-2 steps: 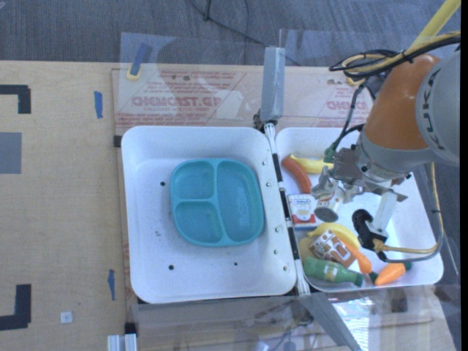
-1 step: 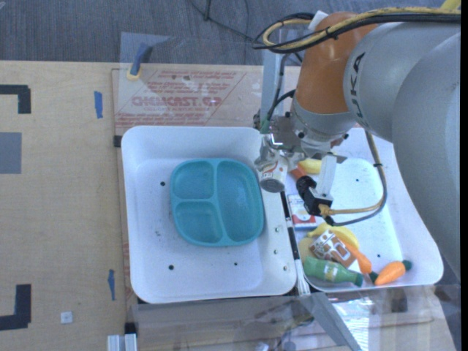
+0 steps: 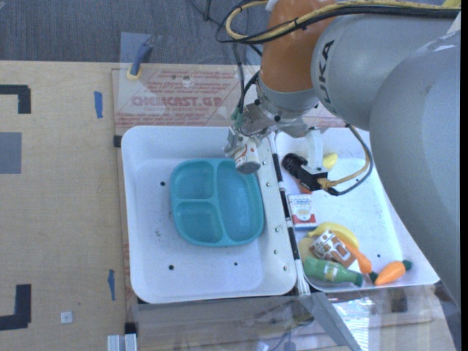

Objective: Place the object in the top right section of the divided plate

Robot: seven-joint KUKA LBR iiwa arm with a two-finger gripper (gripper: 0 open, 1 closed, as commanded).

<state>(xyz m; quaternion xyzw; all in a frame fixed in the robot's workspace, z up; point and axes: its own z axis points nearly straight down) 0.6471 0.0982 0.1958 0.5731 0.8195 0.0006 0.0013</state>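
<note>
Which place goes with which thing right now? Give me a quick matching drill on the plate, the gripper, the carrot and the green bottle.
Things:
1. divided plate
2. gripper
3. carrot
4. green bottle

Places:
A. near corner of the right bin, next to the arm
B. middle of the left bin
C. over the plate's top right corner
D. near edge of the right bin, left of the carrot

Pairs: 1-B, 2-C, 3-A, 4-D
</note>
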